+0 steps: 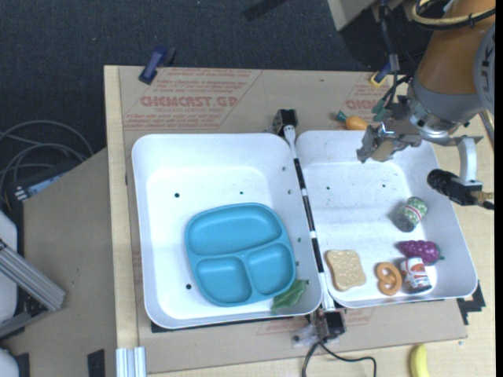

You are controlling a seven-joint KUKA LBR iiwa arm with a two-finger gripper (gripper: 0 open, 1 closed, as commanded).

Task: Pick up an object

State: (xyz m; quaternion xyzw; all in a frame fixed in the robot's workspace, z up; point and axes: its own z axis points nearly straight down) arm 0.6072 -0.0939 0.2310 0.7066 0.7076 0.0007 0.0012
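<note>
Reaching in from the right, the grey arm (452, 61) with its orange band is shown above the far part of the right bin (354, 210). The tool (376, 149) hangs over that bin's far edge, near the middle of its width. Whether its fingers are spread or closed cannot be told at this angle, and nothing is seen between them.

The objects for picking are gathered in the near right part of the right bin, well apart from the tool. A small green and grey can (410, 214) lies on its side nearest the tool. Toward the near rim, a purple bunch of toy grapes (419, 250) is seen, with a small red and white can (416, 276) just beside it. A pretzel (387, 277) lies just left of that can, and a slice of toast (345, 269) lies further left, near the divider between the bins.

In the left bin (157, 195), a blue divided plate (239, 252) with three compartments is placed toward the near side. A green leafy item (289, 295) rests at the plate's near right corner.

Both bins are carried by the desk (196, 96), covered with printed brown board. A small orange item (354, 120) lies on the desk behind the right bin.
</note>
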